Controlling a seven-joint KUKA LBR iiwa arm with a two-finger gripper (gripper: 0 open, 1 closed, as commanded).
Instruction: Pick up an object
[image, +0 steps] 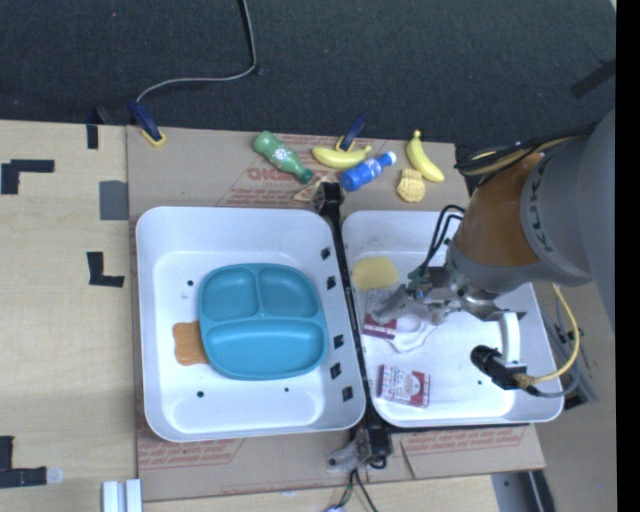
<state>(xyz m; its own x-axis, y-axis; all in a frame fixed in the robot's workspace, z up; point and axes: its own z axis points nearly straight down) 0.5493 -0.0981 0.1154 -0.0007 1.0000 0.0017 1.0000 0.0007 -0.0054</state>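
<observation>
My gripper hangs low over the left half of the right bin, with the grey arm and its orange band reaching in from the right. Just below it lie a small red-and-white packet and a white crumpled piece; I cannot tell whether it touches either. A pale yellow round piece lies just up and left of the gripper. A red-and-white carton lies flat near the bin's front. The gripper's underside is hidden by its own body.
The left bin holds a blue divided plate with a brown toast slice at its left edge. Behind the bins on the cardboard lie a green bottle, two bananas, a blue bottle and a corn piece.
</observation>
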